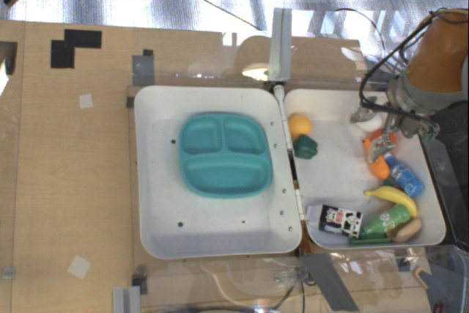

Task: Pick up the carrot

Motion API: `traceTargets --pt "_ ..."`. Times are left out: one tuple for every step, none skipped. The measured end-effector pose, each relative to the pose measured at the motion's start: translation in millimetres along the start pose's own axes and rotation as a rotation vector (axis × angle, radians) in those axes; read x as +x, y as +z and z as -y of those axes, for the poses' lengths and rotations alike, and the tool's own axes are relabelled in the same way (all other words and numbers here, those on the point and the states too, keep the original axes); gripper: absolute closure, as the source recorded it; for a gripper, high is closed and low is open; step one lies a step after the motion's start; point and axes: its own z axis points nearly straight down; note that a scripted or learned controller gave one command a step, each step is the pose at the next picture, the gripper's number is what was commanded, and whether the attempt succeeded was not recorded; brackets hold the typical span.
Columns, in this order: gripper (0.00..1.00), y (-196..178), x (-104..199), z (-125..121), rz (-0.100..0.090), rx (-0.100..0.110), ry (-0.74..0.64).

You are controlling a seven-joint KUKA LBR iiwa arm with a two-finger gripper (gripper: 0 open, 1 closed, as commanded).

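Carrot (pixel 378 168): right bin (pixel 333 157), at 3 o'clock, touching a blue bottle (pixel 404 178), above the banana (pixel 393 198).
Gripper (pixel 382 146): directly over the carrot's upper end; whether it is parted or closed, I cannot tell.
Step advice: descend straight, straddle the orange body, avoid nudging the bottle.
Surface: pale wooden panels; left bin (pixel 157 179) holds a teal tray (pixel 224 154).
Room: ridged grey flooring at 12 o'clock.
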Motion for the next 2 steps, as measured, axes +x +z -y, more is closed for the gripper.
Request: traceTargets --pt "0.0 13 43 -7 -0.007 -0.008 -0.412" --pt "0.0 11 55 -18 0.002 -0.016 -0.742"
